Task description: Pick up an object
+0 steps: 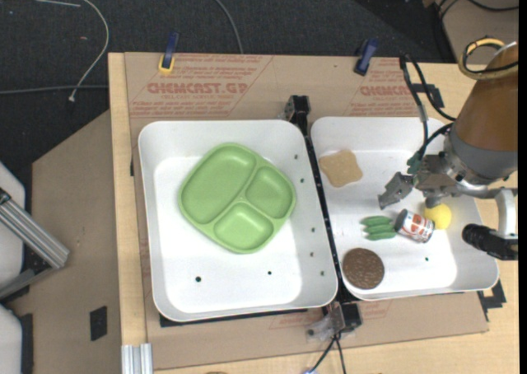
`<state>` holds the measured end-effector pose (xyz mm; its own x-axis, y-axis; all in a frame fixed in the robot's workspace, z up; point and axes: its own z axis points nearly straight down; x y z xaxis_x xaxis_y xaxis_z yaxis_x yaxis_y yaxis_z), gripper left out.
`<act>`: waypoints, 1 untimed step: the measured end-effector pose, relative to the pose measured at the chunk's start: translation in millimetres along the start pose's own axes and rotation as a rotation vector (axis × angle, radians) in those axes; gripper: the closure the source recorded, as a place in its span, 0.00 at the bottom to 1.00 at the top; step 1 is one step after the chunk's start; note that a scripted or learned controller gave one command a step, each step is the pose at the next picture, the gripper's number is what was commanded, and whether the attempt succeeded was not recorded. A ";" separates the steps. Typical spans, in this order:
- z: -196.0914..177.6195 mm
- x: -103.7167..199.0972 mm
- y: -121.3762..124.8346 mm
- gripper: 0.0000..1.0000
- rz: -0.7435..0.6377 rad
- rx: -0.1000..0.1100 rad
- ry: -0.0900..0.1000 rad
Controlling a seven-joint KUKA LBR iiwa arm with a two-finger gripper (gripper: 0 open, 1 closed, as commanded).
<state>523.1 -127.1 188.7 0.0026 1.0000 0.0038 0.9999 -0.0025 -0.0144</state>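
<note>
A green three-compartment plate [238, 197] lies alone in the left bin [156, 224], mid-frame left; past the divider, the right bin [445, 275] holds a tan slice of bread [341, 167] at its upper left, a brown round cookie [363, 268] at its lower left edge, and a green bean pod [379, 226] between them; just right of the pod lies a small red-and-white can [414, 226], touching a yellow piece [440, 216]; the gripper [412, 189] hovers just above the can, whether open or closed I cannot tell.
</note>
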 end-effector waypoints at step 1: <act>-5.9 0.2 2.9 0.00 -0.003 -0.012 -0.002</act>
<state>526.1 -126.9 194.5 -0.0004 1.0000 0.0019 1.0000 0.0004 -0.0021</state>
